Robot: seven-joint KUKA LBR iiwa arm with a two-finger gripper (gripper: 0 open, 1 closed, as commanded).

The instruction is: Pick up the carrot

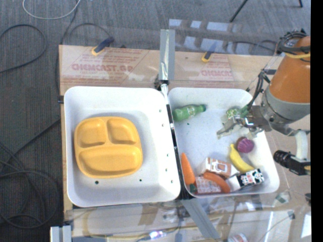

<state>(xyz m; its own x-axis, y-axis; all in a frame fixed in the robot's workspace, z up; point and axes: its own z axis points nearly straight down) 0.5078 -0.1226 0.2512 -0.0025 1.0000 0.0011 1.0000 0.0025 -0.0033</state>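
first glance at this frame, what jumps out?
The yellow divided tray sits alone in the left bin, the boldest shape in view. The right bin is crowded: the carrot lies along its left wall, with a green bottle at the back and a banana and purple onion nearer the right. The orange-banded arm reaches in from the right, its gripper over that bin's back right, away from the carrot.
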